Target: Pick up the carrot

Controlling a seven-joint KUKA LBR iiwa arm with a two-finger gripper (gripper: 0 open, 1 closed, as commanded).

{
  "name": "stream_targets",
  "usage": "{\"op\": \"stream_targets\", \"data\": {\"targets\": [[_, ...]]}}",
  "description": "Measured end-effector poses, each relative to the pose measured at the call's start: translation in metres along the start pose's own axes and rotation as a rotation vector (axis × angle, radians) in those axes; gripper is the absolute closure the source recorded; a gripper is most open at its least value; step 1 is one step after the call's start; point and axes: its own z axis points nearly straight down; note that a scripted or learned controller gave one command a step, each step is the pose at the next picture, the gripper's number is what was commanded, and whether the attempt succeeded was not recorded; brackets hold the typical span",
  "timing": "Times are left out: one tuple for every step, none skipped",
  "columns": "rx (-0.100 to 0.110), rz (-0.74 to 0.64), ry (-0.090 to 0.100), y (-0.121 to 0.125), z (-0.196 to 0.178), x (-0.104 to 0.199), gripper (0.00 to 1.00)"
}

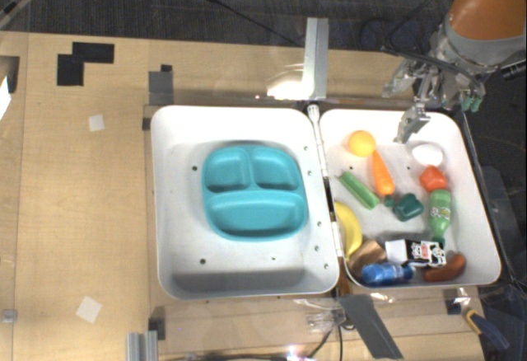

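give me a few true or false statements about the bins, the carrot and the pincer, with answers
1. The carrot lies in the right bin. True.
2. The pincer has the carrot between its fingers. False: it hangs near that bin's far edge, apart from the carrot, with nothing between its fingers.
3. A blue divided plate sits in the left bin. True.
4. The carrot rests on the blue plate. False: it lies in the other bin, between a yellow lemon and a green cucumber.
5. A green bottle lies in the right bin. True.
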Motion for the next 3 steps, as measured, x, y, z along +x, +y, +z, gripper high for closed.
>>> {"op": "stream_targets", "data": {"targets": [[-0.002, 0.071, 0.014, -0.010, 0.139, 0.003, 0.00], [0.000, 0.284, 0.000, -0.010, 0.174, 0.024, 0.00], [-0.001, 0.277, -0.012, -0.008, 0.160, 0.021, 1.00]]}}
